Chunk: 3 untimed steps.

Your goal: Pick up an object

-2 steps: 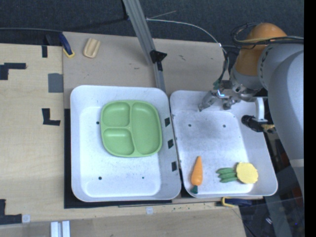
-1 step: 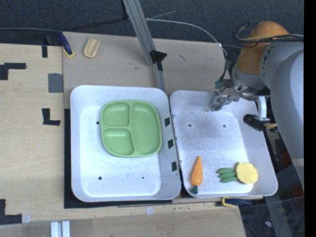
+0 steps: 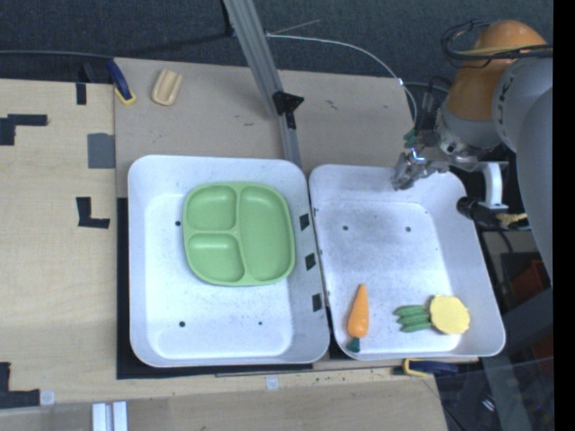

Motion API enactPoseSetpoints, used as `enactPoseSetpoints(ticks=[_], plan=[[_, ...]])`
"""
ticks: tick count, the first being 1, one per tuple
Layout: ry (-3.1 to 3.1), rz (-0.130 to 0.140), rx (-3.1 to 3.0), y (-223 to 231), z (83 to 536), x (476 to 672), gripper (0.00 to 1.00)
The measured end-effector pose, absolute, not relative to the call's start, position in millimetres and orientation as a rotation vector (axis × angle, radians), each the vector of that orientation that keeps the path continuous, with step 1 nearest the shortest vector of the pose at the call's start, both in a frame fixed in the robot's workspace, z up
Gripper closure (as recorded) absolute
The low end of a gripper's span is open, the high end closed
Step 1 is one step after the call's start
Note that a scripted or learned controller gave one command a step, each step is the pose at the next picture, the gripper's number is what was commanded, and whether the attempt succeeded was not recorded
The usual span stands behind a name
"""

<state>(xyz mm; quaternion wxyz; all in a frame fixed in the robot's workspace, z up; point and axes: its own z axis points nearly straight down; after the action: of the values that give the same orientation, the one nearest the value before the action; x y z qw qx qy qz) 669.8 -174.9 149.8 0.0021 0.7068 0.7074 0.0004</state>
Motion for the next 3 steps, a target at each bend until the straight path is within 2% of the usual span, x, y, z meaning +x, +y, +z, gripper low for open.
enactPoseSetpoints(ticks=[1,2,3], plan=[[2.22,0.004,2.215,-181,210,666.9,1.0],[2.221,0.004,2.215,-186,258,674.6,1.0],[2.228,-0.002,2.218,-140,247,658.6,1.0]])
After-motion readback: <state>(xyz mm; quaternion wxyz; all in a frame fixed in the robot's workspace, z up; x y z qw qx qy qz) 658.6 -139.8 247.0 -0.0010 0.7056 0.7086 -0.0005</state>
